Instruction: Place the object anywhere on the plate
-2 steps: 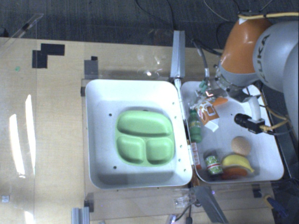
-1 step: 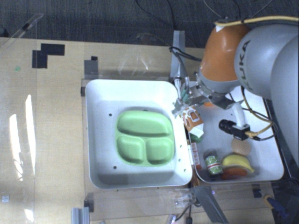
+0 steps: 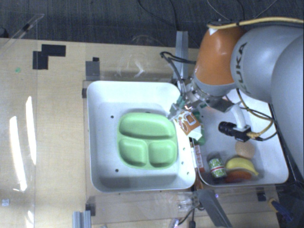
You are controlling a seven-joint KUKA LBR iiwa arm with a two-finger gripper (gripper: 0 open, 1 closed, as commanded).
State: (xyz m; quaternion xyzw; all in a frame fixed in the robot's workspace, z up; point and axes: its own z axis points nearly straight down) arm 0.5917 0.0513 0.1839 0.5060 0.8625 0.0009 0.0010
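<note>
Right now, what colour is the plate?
Light green plate, with three compartments; camera view.

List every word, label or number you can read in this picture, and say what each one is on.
"KUKA", partly seen, running down the grey arm beside its orange band.
Packet under the claw: orange and white print, too blurred to read.
Can in the right bin: green label, too small to read.
Nothing else readable; the green plate bears no text.
</note>
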